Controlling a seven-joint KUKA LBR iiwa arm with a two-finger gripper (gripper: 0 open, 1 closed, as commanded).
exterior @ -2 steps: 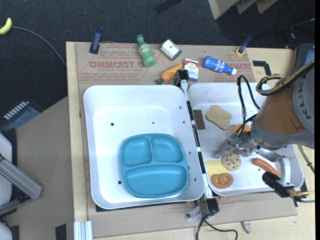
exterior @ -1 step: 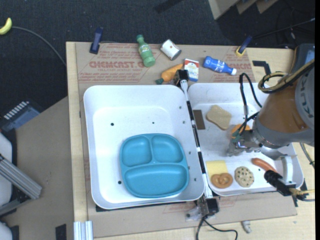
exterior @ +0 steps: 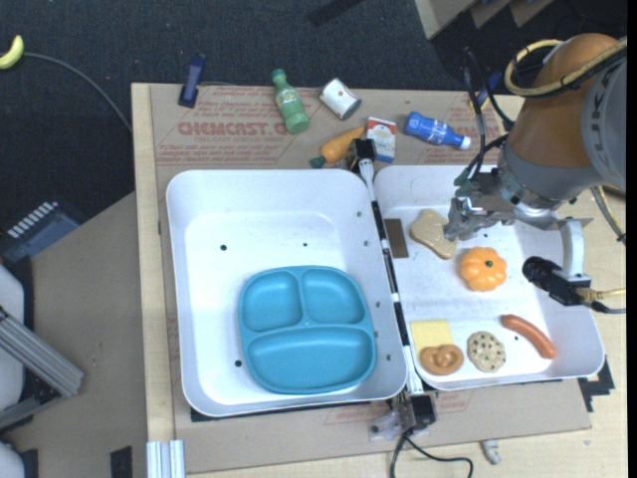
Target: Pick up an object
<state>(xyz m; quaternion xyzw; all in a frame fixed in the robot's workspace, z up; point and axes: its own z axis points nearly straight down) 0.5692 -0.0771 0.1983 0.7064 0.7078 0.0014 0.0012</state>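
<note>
**Orange-banded arm low over the right bin**

White plastic bins sit side by side on the bench. From above, the gripper [exterior: 464,217] hangs in the right bin [exterior: 582,361], just beside the tan bread slice [exterior: 432,232] lying at its nine o'clock; whether its fingers are parted or closed I cannot tell. At five o'clock from it rests a small orange pumpkin [exterior: 483,269]. Further toward six o'clock lie a yellow cheese slice [exterior: 430,333], a pretzel [exterior: 442,358], a cookie [exterior: 486,351] and a sausage [exterior: 529,335]. The left bin [exterior: 199,227] holds a blue divided plate [exterior: 306,328].
</note>
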